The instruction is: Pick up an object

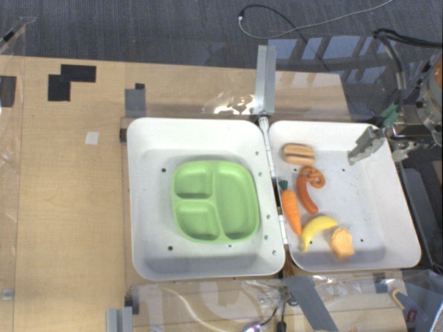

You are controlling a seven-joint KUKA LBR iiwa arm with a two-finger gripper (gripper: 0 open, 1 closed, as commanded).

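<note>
On the table [62, 206] sit two shallow white bins side by side, the left bin [149, 254] and the right bin [387, 220], their inner rims touching along a shared edge. The left bin carries one thing, a green divided plate [214, 200] with three compartments, lying flat near the bin's middle. The right bin carries five food items, all gathered toward its left edge. Counted from the far rim toward the near rim: one hot dog bun [298, 153] near the far-left corner; one reddish sausage [309, 187] just below it, curled at its upper end; one orange carrot [292, 211] lying along the left edge, just beside the sausage; one yellow banana [315, 229] touching the carrot's lower end; and one orange-brown chunk [342, 243] just beside the banana's right end, near the near rim. The right half of this bin is bare white floor. One grey arm [415, 120] reaches in over the bin's far-right corner, and its tool [363, 147] hangs slanted down above the far part of the right bin, well apart from the food; whether its fingers are spread or pressed together cannot be told, and nothing is seen between them.
</note>
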